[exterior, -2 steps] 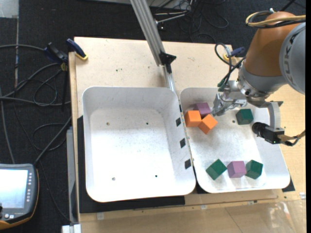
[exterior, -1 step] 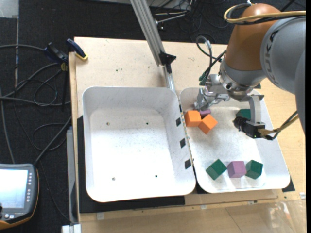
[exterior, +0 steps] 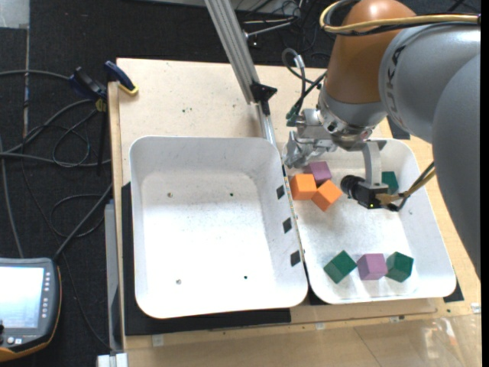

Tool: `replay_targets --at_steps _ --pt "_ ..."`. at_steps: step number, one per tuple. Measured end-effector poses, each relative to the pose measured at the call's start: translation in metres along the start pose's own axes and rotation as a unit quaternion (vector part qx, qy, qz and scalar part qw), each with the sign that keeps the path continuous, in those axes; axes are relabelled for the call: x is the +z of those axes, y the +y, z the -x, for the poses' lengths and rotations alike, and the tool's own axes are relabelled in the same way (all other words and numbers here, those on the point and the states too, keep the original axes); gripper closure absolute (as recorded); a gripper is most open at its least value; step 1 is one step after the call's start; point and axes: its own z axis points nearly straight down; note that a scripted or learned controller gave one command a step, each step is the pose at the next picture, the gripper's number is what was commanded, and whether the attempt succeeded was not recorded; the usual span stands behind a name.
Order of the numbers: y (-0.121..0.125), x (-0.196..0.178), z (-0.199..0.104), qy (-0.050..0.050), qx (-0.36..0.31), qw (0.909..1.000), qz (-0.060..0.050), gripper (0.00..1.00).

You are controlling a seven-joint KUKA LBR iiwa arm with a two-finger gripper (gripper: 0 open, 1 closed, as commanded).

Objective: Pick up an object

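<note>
We see a wooden bench [exterior: 191, 90] on a dark, cable-strewn floor, bearing two bins. The gripper [exterior: 306, 150] hangs in the right bin [exterior: 428, 228], seemingly just above the purple cube [exterior: 321, 171] and orange cubes [exterior: 315, 189]; its opening we cannot tell.

Clearly a robotics lab: loose cables [exterior: 53, 140] left of the wooden bench [exterior: 191, 98] (teach pendant [exterior: 27, 304] below them).

You see a pale plywood bench [exterior: 191, 98] set on a black floor [exterior: 53, 21] strewn with dark cables [exterior: 46, 140]. A silver aluminium rail [exterior: 229, 33] slants across the top, a blue-and-yellow clamp [exterior: 114, 77] grips the bench corner, and a pendant screen [exterior: 27, 304] glows lower left.
</note>
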Motion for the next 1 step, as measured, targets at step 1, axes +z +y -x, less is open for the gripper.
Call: replay_targets --at_steps 1 --pt "0.0251 0.0028 -0.0589 0.001 0.000 1.0000 0.000 1.00"
